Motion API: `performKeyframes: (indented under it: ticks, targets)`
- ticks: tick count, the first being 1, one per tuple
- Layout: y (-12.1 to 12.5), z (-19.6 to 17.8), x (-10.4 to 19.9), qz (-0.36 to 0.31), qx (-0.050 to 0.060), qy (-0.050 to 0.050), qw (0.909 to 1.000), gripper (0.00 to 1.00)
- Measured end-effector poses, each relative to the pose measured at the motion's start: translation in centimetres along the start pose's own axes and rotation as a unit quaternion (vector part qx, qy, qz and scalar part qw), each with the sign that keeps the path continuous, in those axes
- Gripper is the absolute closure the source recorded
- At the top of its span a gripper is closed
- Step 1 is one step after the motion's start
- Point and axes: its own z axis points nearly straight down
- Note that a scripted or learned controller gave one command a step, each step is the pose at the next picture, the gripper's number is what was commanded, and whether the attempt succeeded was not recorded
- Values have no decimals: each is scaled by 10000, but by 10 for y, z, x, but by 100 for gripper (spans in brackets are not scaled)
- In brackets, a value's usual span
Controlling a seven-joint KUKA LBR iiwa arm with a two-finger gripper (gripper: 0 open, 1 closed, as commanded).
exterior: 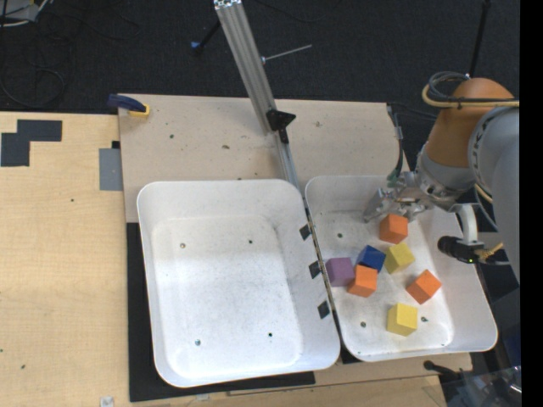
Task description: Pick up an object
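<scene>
- The gripper (397, 203) is down low at the far end of the right bin (339, 195), hanging off the grey arm (501, 155) with the orange band that comes in from the right edge.
- Right under and just in front of it sits an orange cube (394, 227). It looks like it's touching or nearly touching the fingertips, but I honestly can't tell whether it's actually between them or just beside them.
- Same goes for the pincer itself: the metal bits are a blur of grey up there, so how far open it is, can't tell. Wouldn't call it holding anything.
- So the relation that matters: the cube lies just toward the camera side of the gripper, basically straight below the wrist. My guess is the next move is a short drop or a close, not a sideways trip.
- The cube is roughly square, so no real long axis to line up with. It's turned a bit relative to the bin wall though.
- Other candidates are bunched nearer the front: a yellow cube (400, 257) just beside the orange one, then a blue cube (372, 257), a purple cube (340, 270), another orange block (364, 281) touching the blue one, a third orange cube (423, 286) and a second yellow cube (403, 319).
- The left bin (153, 195) isn't in play here.
</scene>
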Motion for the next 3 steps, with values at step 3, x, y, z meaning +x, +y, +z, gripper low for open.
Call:
performKeyframes:
  ticks: [3]
  targets:
    - [-6,-117,-5,17,-49,-9,10000,100]
